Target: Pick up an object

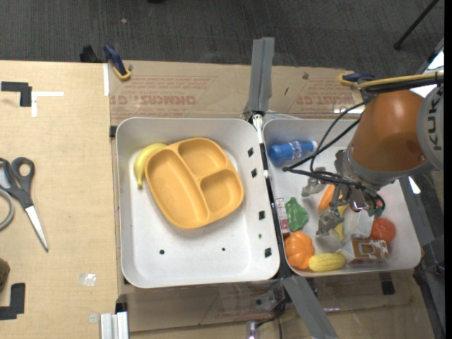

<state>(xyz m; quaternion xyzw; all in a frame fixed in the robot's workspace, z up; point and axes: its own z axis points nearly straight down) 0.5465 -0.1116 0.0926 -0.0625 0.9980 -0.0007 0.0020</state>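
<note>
Objects for the pick sit in your right bin, crowded toward its near side. Nearest the front wall you have a small orange pumpkin with a yellow corn cob just beside it, touching or nearly so. To the right of those lies a brown snack packet, and above the packet a red tomato-like piece. A green leafy piece rests against the bin's left wall, and a blue bottle lies on its side at the far left corner, well apart from the rest.

Your gripper hangs over the middle of this bin, below the orange band of the arm, with black cables looping off the wrist. An orange carrot-like piece and a bit of yellow show right at the metal parts, but you cannot tell from this angle how wide the tool stands, nor whether it has hold of anything.

Your left bin carries a divided orange plate with a banana tucked against its left edge. Scissors lie on the bench to the far left.
</note>
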